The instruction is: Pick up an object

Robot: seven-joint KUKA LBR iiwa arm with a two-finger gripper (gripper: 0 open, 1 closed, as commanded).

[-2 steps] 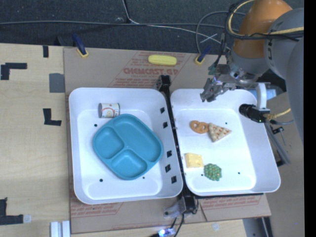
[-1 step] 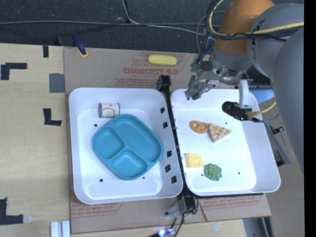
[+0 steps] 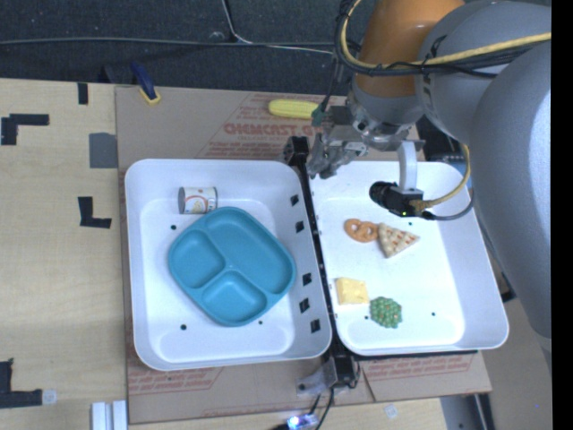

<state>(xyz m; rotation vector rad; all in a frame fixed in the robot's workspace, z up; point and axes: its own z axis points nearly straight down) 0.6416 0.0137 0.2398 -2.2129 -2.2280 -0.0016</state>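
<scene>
My gripper [image 3: 324, 158] hangs over the far end of the divide between the two bins, below the orange wrist band [image 3: 403, 25]. In the right bin [image 3: 448, 330] lie a brown pretzel [image 3: 360, 230], a pizza slice [image 3: 397, 240], a yellow cheese block [image 3: 351, 290] and a green clump [image 3: 386, 312], all nearer the camera than the gripper. The left bin [image 3: 148, 240] holds a blue divided plate [image 3: 231, 265] and a small can [image 3: 198, 200] lying on its side. Nothing shows between the gripper's tips.
A yellow corn-like toy [image 3: 292, 108] lies on the cardboard behind the bins. A black part on a cable [image 3: 395, 197] hangs from the arm over the right bin's far side. The grey arm covers the right edge of the bench.
</scene>
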